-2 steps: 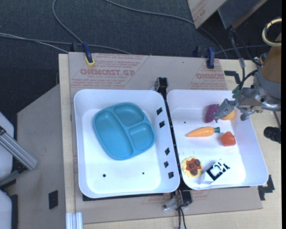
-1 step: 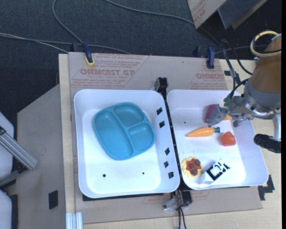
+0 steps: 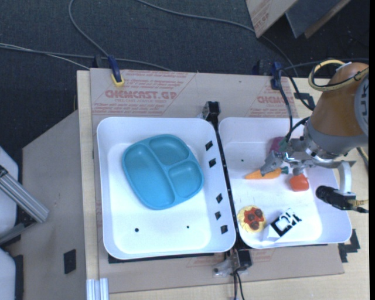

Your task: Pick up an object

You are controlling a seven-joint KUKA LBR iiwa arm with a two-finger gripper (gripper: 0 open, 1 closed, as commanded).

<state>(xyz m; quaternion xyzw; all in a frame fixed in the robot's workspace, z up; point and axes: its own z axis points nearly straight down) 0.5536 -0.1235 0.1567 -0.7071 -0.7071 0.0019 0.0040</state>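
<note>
Tool (image 3: pixel 279 166) sits low in right bin (image 3: pixel 246 132), touching orange carrot (image 3: pixel 259 173); can't tell if it's gripping. Blue tray (image 3: pixel 162 171) in left bin (image 3: pixel 111 176).

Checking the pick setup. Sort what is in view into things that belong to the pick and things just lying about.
Belonging to the pick:
- hand, low in the right bin
- orange carrot-shaped piece at the hand
- red-orange block
- pink piece, partly hidden
- small tart with red fruit
- black-and-white piece

Just lying about:
- blue divided plate in the left bin
- cables on the floor
</note>
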